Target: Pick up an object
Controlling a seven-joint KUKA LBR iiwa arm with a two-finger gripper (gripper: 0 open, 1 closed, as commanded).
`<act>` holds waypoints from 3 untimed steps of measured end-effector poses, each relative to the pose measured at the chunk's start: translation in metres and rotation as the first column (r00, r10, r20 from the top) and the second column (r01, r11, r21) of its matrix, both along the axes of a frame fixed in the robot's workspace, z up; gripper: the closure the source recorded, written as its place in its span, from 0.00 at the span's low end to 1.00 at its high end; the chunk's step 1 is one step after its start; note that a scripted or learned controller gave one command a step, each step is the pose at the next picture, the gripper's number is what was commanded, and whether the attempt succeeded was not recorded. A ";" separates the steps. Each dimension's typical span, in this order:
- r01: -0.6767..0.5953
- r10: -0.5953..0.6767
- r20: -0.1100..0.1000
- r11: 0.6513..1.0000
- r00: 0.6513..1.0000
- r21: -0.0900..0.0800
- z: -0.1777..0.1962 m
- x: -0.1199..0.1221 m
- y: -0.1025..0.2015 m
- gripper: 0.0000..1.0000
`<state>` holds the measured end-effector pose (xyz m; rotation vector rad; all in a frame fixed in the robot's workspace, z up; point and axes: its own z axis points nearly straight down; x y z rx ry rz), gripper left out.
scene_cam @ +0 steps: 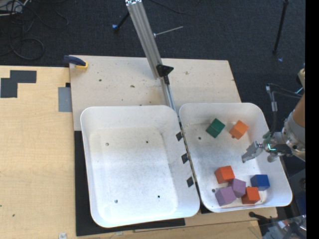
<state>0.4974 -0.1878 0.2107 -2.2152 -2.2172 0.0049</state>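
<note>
The right bin (219, 106) holds several small cubes. A green cube (215, 128) and an orange cube (239, 129) lie near its far side. A red-orange cube (225, 174), two purple cubes (239, 186) (225, 195), a blue cube (259, 181) and another red-orange cube (250, 195) cluster at the near right corner. My gripper (260, 154) hangs over the right side of this bin, above and between the orange cube and the blue cube. Its fingers stand apart, open, with nothing between them.
The left bin (99, 114) sits beside the right one, with black clips along the shared edge. A slanted aluminium bar (147, 36) rises from the bench behind the bins. A light wooden tabletop lies to the left.
</note>
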 end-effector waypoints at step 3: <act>0.001 -0.001 0.011 1.000 1.000 0.004 -0.095 0.006 0.008 0.00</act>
